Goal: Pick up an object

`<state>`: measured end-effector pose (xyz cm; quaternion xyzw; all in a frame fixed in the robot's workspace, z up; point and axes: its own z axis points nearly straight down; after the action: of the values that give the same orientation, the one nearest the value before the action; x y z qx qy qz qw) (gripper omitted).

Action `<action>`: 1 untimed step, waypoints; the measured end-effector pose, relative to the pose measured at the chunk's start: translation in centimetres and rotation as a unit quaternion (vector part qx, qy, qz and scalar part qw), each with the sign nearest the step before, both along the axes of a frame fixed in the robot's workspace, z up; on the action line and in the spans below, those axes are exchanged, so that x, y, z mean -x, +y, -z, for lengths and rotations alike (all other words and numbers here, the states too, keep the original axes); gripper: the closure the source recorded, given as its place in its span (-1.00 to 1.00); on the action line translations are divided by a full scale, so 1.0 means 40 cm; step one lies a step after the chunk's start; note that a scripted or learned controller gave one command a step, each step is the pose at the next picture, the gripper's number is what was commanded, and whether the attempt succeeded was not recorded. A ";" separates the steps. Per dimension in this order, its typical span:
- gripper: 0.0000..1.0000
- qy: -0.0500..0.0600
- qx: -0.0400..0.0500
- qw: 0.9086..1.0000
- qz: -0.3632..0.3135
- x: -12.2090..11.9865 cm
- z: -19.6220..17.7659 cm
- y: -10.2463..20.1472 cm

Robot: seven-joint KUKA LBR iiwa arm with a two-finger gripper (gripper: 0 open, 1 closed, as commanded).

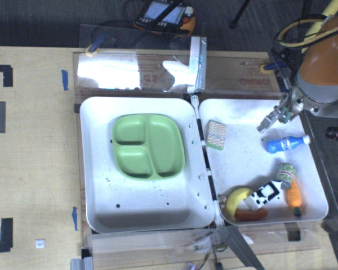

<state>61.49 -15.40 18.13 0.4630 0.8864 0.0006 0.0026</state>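
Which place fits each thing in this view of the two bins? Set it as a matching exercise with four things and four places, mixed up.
Things:
1. green divided plastic plate
2. blue plastic bottle with white cap
3. small orange carrot-shaped toy
4. yellow banana-shaped toy

Places:
A. right bin, near its front left corner
B. middle of the left bin
C. right bin, just below the gripper
D. right bin, by its front right corner

Pairs: 1-B, 2-C, 3-D, 4-A
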 end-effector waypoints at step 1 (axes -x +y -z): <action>-1.00 0.000 0.000 1.000 0.000 0.000 0.000 0.000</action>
<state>61.49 -15.40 18.13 0.4630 0.8864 0.0006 0.0026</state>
